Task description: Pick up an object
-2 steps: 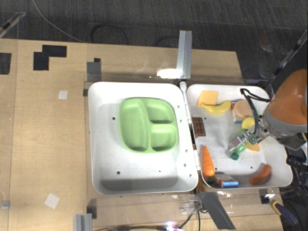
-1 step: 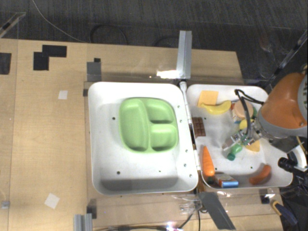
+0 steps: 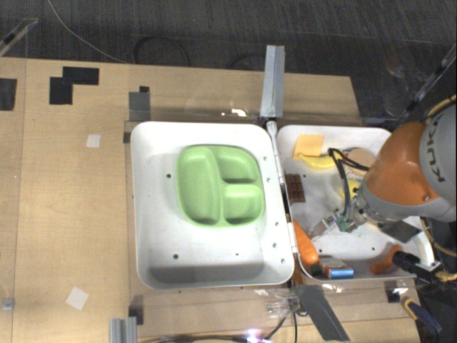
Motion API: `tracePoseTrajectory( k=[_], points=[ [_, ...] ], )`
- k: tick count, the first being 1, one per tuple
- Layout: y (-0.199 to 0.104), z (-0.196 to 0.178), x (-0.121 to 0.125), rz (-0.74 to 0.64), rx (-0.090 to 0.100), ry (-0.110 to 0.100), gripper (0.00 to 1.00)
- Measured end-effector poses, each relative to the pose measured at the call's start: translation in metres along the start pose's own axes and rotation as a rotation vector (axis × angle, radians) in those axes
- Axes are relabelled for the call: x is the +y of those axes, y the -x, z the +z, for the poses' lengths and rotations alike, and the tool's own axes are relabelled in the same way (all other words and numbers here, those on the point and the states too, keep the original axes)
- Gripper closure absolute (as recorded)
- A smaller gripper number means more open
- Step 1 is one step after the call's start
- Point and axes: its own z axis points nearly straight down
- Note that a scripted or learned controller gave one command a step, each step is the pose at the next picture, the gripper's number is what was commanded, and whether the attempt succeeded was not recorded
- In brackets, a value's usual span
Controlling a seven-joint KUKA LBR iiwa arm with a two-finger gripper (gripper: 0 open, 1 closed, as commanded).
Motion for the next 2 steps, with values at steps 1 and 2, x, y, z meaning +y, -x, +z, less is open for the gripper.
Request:
tracePoseTrajectory(
  k=[1,2],
  points=[
    [0.087,0.006,0.093,-0.016,0.006,-0.010,0.00],
    [0.093,0.004,0.055,0.062,0.006,-0.010,0.00]
  ],
)
